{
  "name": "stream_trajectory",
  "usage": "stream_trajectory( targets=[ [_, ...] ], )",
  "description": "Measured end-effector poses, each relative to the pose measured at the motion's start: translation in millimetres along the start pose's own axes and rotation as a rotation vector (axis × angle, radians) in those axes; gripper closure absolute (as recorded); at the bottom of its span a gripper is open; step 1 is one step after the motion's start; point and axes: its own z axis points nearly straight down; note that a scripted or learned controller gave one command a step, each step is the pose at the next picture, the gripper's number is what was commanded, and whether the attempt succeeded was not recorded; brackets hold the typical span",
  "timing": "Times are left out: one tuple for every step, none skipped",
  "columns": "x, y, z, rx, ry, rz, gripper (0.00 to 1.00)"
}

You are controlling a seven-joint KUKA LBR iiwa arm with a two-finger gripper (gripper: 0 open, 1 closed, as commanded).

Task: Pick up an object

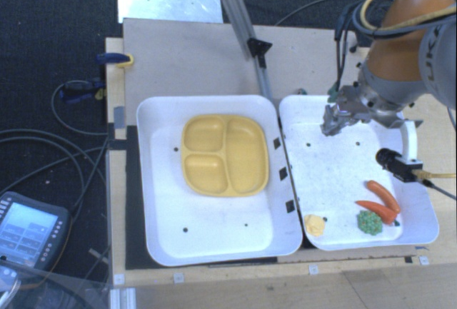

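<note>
The approach step appears to be in hand: the gripper (334,122) is seen above the far part of the right bin (335,175), near that bin's inner wall, and nothing is seen between its parts. Whether it is spread or pressed together cannot be told from this slant. The candidates for picking are gathered at the opposite, near end of the right bin — two orange carrot-like pieces (380,202) lying close together, a green broccoli-like piece (369,223) just beside them, and a small yellow piece (314,225) at the near corner next to the inner wall. All are well apart from the gripper. A yellow divided plate (225,155) is held in the left bin (164,229), beside the right bin. For the next move, one object would have to be chosen, the gripper carried toward the near end of the right bin, centred over that object and lowered — the crowding of carrots and broccoli is judged to make the lone yellow piece the cleaner target.
</note>
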Motion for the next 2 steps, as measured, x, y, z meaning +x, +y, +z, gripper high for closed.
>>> stream_trajectory(
  targets=[
    [46,19,11,0.001,0.000,0.002,1.00],
    [99,29,1,0.000,0.002,0.001,1.00]
  ],
)
